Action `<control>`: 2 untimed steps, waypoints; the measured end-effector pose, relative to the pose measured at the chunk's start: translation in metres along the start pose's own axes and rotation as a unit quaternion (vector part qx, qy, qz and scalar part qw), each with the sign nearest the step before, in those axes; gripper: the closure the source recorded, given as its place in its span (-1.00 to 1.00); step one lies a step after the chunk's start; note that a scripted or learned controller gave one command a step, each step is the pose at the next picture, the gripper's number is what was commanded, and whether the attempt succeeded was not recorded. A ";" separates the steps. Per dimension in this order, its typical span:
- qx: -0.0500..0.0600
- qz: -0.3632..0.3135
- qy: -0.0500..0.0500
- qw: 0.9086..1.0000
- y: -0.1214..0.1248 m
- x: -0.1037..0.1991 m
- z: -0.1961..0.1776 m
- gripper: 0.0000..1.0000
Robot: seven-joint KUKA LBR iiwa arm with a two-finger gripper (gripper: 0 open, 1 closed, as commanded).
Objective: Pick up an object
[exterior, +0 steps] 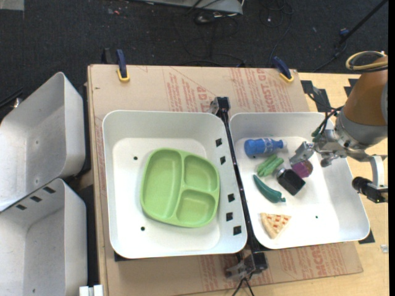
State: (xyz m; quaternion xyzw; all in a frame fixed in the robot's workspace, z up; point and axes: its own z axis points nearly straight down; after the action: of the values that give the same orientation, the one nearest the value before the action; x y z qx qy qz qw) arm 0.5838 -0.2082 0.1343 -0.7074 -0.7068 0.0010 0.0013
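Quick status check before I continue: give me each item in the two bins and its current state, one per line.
Green divided plate: flat in left bin.
Blue bottle: on its side, right bin.
Green pieces: lying flat.
Pizza slice: flat, apart from the rest.
Black block: tilted beside purple object.
Gripper: over purple object, grasp unclear.

My arm (pixel 364 103) is grey below an orange band, and my gripper (pixel 307 155) is dull metal grey. Under me sit two white bins: the left bin (pixel 117 165) carries a pale green divided plate (pixel 181 187); the right bin (pixel 345 214) holds a blue bottle (pixel 262 146), two dark green pods (pixel 269 176), a purple piece (pixel 301 166), a black block (pixel 290 182), and a pizza slice (pixel 274 224) in tan with red spots. The board (pixel 166 85) beneath is brown with red printed lettering, pinned by yellow-and-blue clamps (pixel 123 66). The floor (pixel 55 23) is black.
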 end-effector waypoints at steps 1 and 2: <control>-0.003 -0.001 -0.001 1.000 0.001 0.000 -0.013 1.00; -0.004 -0.002 -0.001 1.000 0.012 0.003 -0.065 1.00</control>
State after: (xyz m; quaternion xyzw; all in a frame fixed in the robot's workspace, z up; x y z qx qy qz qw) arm 0.5962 -0.2057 0.1988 -0.7061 -0.7081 -0.0011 -0.0025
